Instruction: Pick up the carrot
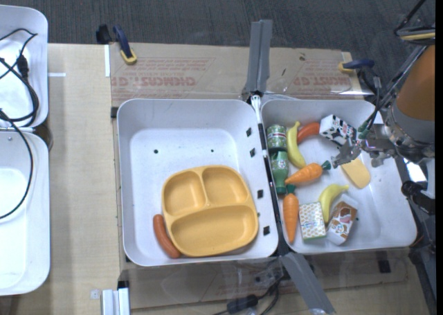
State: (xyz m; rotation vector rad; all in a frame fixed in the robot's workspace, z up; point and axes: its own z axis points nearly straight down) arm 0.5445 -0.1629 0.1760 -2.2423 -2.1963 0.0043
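Over right bin (394, 234) | gripper (344, 160) hangs just right of the carrot (304, 174), finger state cannot be told | carrot lies tilted between banana (295, 146) and cheese wedge (356, 174) | advice: centre over its thick middle, align across its width, descend straight

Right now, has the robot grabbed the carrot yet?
Not yet. The carrot lies in the right bin, nothing lifted. The gripper sits just beside its leafy end, so it looks close to trying. Grabbing and lifting are left.
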